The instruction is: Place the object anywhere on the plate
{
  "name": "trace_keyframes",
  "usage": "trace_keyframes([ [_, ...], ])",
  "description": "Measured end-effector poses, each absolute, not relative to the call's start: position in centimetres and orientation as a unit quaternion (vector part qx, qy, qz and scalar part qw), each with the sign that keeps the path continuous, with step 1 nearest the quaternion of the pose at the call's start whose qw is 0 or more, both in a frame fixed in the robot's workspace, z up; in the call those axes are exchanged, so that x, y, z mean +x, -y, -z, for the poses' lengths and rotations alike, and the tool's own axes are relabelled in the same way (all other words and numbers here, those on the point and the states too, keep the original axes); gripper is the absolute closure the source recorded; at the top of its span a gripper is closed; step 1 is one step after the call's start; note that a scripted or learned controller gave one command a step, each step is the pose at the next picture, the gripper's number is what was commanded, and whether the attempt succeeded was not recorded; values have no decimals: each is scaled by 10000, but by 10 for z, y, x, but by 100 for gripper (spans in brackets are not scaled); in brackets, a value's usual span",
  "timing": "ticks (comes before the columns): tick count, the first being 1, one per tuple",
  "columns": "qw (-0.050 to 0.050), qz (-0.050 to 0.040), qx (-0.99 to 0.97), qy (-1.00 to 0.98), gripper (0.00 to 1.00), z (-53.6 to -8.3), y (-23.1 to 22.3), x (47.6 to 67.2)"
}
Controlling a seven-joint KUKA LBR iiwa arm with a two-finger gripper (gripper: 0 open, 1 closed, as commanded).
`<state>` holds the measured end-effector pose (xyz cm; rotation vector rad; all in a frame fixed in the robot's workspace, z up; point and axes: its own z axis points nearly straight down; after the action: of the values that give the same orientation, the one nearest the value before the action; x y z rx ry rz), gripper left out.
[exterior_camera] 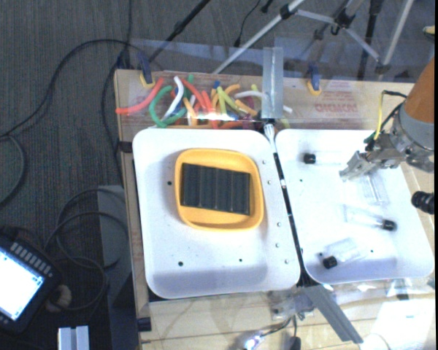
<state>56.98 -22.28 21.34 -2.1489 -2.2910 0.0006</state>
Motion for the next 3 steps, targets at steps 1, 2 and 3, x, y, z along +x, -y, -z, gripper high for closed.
trace_keyframes([
  [1, 13, -1, -5992, 8006, 100, -161, 192, 493],
  [2, 7, 1, -5676, 8233, 100, -204, 148, 491],
  [3, 2, -2, -5112, 8595, 100, -209, 120, 516],
])
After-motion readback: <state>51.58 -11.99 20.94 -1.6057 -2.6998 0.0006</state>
